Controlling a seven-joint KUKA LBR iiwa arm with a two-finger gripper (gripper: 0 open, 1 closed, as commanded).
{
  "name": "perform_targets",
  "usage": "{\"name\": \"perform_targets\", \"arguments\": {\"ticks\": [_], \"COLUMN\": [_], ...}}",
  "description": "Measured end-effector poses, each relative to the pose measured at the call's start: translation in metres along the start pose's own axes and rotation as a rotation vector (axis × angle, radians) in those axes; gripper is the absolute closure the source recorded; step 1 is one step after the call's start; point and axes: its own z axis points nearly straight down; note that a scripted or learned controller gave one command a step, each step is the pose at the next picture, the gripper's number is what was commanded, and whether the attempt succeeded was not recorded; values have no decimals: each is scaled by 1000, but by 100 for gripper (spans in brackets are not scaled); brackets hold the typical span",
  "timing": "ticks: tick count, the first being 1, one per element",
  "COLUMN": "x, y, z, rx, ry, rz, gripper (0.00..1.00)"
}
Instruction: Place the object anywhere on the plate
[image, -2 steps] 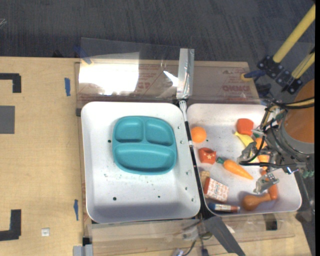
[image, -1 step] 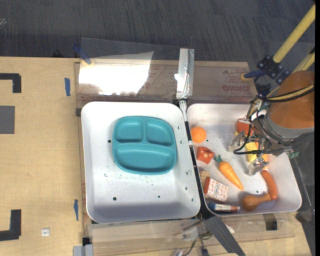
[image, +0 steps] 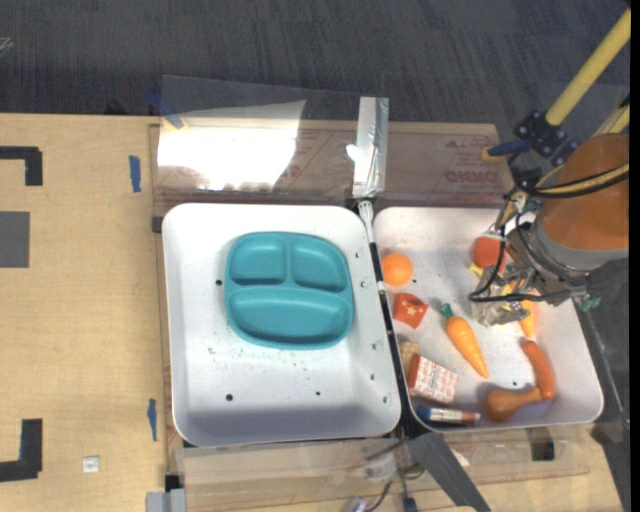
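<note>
White bins sit side by side on the bench below me, left bin (image: 190, 400) and right bin (image: 590, 395), meeting at a shared rim down the middle. Nearest the camera in the right bin lie a marker-like stick (image: 445, 414), a brown pear-shaped toy (image: 505, 402) and a small printed packet (image: 433, 377). Farther in are a red sausage-like piece (image: 538, 364), a toy carrot (image: 465, 340) and a red wedge (image: 410, 311), then a small orange ball (image: 397, 268) by the dividing rim. My gripper (image: 505, 300) hangs low over the right bin's far right part, among cables, near a yellow piece (image: 526, 318) and a red-orange round toy (image: 487, 250). I cannot tell how my jaws stand, nor whether anything sits between them. The teal plate (image: 290, 288), with three compartments, lies in the middle of the left bin with nothing on it. I judge I am at the picking stage; next I would need a sure hold, a lift above the shared rim, then travel left. Bare white floor surrounds the plate, so there is ample room to descend there.
</note>
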Motion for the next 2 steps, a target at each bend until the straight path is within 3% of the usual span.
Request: {"name": "perform_targets", "arguments": {"ticks": [1,2], "x": [-12,-59], "y": [70,120], "z": [-83,-88], "rx": [-7,-11], "ry": [15,17], "rz": [243,113], "gripper": [100,100]}}
